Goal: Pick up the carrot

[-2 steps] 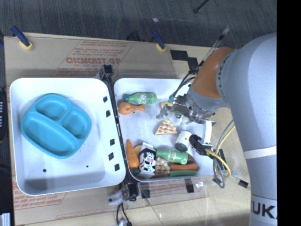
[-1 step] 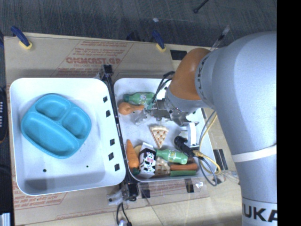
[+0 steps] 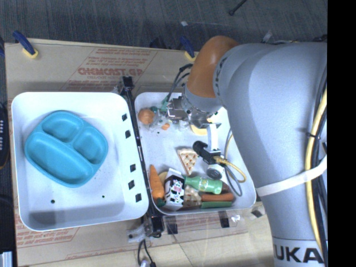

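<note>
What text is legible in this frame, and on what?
"CHEMCAST GP", red print, mirrored and upside down, on the brown board under the bins; the smaller red lines around it are too blurred to read.
"UKA", white letters on the arm near the bottom right, cut off at the edge.
Milk carton with cow pattern in the right bin: no text readable.
Green bottle: label too small to read.

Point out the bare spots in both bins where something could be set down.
Left bin: bare floor along its near edge and right side, around the blue divided plate. Right bin: a bare patch between the waffle piece and left wall. Its near end is crowded: carrot, green bottle.
</note>
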`<state>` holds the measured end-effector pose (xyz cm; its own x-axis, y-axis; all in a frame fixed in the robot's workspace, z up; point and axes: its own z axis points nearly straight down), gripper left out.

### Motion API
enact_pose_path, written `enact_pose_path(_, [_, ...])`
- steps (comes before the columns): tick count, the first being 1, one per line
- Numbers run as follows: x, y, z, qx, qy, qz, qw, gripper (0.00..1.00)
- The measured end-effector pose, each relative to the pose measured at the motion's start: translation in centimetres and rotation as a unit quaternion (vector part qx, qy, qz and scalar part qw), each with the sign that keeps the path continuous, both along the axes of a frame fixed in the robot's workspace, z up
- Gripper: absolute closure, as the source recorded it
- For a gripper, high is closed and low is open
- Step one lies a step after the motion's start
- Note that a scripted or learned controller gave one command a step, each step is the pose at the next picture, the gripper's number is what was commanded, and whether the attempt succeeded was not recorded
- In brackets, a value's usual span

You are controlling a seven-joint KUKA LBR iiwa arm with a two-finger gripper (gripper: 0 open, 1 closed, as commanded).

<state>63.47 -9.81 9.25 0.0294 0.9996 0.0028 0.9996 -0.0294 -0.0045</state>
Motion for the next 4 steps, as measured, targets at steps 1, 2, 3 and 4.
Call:
enact_pose_path(1, [1.6,-0.1,-0.3,-0.0009,0.016,-0.099,0.9950,0.00])
enact_pose_path(2, [1.3,0.3,-0.5,-0.0033,0.023,-0.229,0.9731,0.00])
enact_pose_path(3, [2.4,2.5,10.6,-0.0020,-0.003,-0.316,0.9487,0.00])
enact_pose_path(4, [1.7,-0.6,8.7,-0.0023,0.004,-0.317,0.9483,0.00])
